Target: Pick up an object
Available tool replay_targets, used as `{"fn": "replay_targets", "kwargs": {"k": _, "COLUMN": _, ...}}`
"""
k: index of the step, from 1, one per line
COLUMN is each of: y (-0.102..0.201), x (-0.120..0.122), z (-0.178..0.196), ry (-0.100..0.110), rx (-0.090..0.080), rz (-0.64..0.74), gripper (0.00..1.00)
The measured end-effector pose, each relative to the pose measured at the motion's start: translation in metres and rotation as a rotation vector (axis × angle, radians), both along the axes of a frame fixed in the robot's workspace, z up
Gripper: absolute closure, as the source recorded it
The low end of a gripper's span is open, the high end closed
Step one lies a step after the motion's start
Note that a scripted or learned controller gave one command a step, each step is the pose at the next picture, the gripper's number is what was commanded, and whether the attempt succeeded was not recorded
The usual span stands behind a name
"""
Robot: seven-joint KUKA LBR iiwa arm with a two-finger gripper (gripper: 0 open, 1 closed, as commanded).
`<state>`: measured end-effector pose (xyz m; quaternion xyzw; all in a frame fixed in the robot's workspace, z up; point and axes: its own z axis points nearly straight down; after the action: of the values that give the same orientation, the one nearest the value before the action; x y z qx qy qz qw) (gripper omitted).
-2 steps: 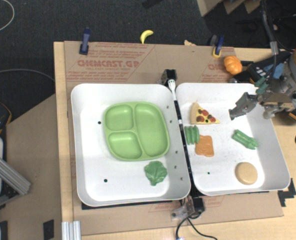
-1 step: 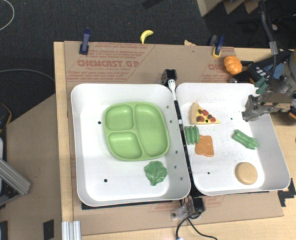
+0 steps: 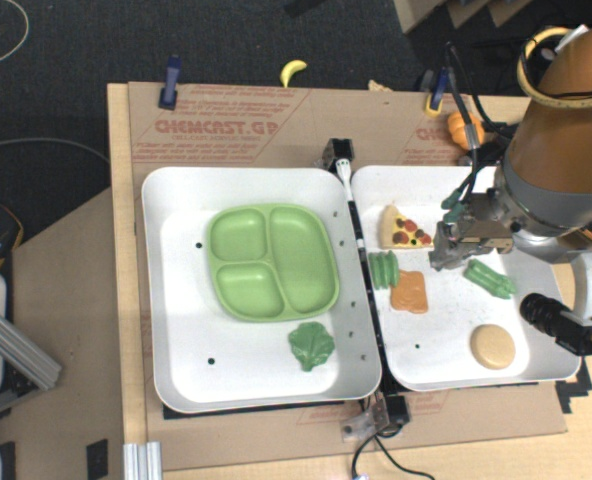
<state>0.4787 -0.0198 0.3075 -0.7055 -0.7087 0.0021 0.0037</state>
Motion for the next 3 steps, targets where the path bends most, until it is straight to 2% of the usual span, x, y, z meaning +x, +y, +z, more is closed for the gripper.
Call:
{"fn": "replay_targets", "kwargs": {"k": 1, "y": -0.005, "x": 0.002, "z": 0.081, "ry": -0.019, "rx": -0.003, "rz": -0.003, "gripper": 1.0}}
{"fn": "replay_targets", "kwargs": {"k": 2, "y": 0.004, "x": 0.0, "z": 0.044, "ry": -0.003, "rx": -0.001, "rz": -0.004, "gripper": 1.0}}
{"fn": "replay_targets", "kwargs": {"k": 3, "y": 0.113, "x": 0.001, "z": 0.081, "ry": -0.015, "rx": 0.001, "rz": 0.006, "gripper": 1.0}}
